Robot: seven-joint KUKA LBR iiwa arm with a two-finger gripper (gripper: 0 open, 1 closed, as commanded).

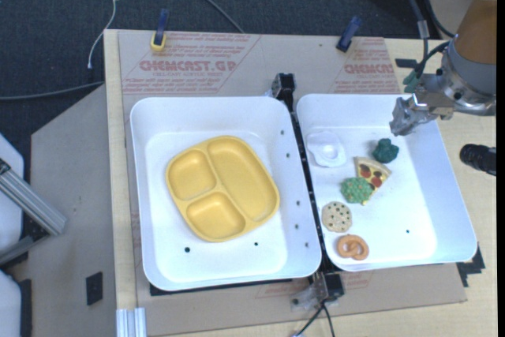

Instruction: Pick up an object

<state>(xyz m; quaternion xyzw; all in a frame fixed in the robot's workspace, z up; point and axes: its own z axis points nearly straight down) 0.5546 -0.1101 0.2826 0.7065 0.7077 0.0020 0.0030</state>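
While the arm reaches in from the right, the gripper [404, 121] sits over the upper part of the right bin [442, 201], near its back rim. Fingers are small and dark against the wrist; can't tell whether they're apart or together, and nothing is visible between them.

Closest obj is a dark green toy [385, 150], prob. a broccoli-type piece, just below and slightly left of the gripper, not touching it as far as I can see. Further down-left: a pizza slice [372, 171], then a lighter green leafy piece [357, 189] touching or nearly touching the slice. Below that, a cookie [337, 215] w/ dark chips, and lowest, a pretzel [353, 248] near the bin's front rim. Left of the gripper, a clear-white small cup or lid [324, 149] lies by the bin's left wall.

Well left of the gripper, the left bin [158, 130] holds a yellow divided tray [222, 187], three compartments, lying flat and turned at an angle.
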